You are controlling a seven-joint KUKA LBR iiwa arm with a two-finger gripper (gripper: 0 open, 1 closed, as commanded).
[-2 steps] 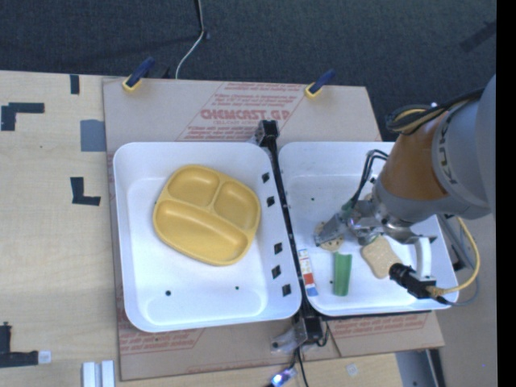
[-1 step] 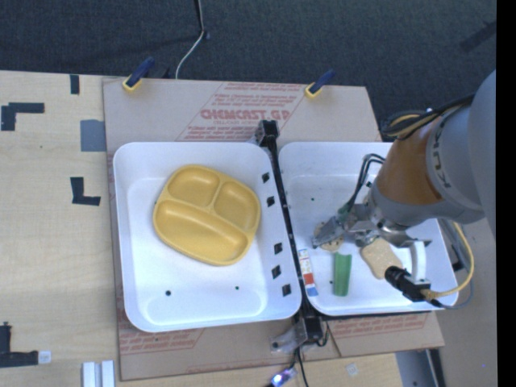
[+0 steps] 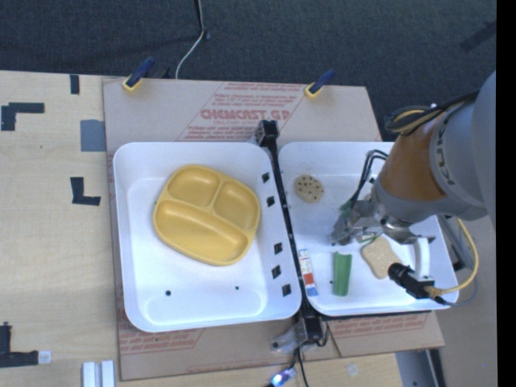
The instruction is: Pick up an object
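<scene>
Fingers of the gripper [image 3: 348, 230] hang low in the right bin [image 3: 322, 156], right of frame centre; whether they are spread or pressed together I cannot tell. Green block [image 3: 342, 273] lies just below them, tan piece [image 3: 376, 258] beside, cookie [image 3: 308, 188] up-left. Yellow divided plate [image 3: 207, 214] fills the left bin [image 3: 129, 216].

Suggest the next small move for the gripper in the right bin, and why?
Probably a short shift toward the green block, then a descent onto it. The gripper sits low in the right bin, just above the block in the view, with nothing visibly between its fingers. The tan sponge-like piece lies beside it under the wrist, and the cookie is further off.
</scene>
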